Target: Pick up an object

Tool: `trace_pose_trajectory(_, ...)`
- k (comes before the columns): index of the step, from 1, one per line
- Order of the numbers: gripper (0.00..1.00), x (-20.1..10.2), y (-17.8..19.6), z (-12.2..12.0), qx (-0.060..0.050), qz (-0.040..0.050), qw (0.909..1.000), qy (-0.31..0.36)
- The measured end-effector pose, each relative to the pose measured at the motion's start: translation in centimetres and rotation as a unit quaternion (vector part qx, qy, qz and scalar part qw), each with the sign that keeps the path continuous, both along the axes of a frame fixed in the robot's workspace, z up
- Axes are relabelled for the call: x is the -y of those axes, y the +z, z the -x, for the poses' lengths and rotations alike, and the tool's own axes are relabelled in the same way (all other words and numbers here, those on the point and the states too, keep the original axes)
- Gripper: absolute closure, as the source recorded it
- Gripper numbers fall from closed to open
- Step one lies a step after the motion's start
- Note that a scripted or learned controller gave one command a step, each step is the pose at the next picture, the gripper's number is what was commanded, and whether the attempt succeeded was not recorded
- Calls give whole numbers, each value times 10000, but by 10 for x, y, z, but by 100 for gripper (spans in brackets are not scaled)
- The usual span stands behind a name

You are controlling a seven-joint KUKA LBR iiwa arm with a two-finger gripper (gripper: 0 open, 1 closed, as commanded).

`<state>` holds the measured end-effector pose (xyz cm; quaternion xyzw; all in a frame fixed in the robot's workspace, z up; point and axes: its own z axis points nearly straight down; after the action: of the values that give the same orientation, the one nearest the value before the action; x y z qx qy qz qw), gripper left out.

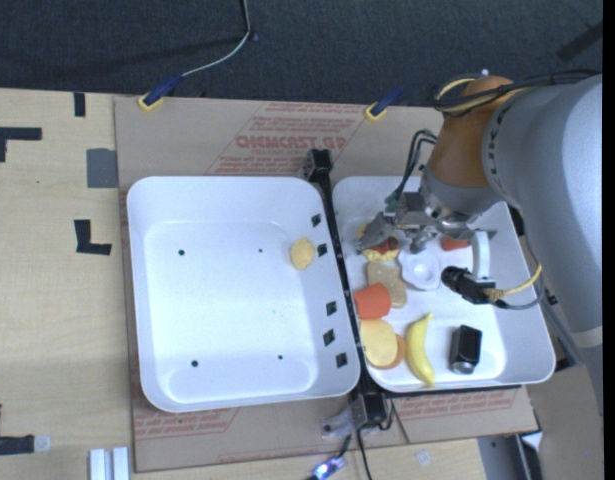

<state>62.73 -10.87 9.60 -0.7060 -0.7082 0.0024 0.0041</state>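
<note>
Camera view looks down on the desk, where the grey arm with its orange band [465,148] reaches into the right white bin [527,368]. Its gripper [415,230] hangs low over the clutter near the bin's far left corner; whether the jaws are wide or narrow I cannot tell. Below it lie an orange-red cup [373,301], a yellow banana [420,348] and a small black block [465,348]. One small yellow lump [303,254] sits alone in the left white bin [167,208], by its right wall.

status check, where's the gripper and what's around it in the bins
Gripper low over the right white bin, above the clutter. Nothing seen held. Orange cup-like piece, yellow banana, black block nearby. Small yellow lump alone in the left white bin.
</note>
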Motion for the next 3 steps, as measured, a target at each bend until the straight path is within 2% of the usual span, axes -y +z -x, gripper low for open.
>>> trace_pose_trajectory(1,100,2,14,-2,30,9,10000,0)
trace_pose_trajectory(2,100,0,-6,72,133,29,9999,-25)
trace_pose_trajectory(3,100,-15,-4,7,74,18,10000,4)
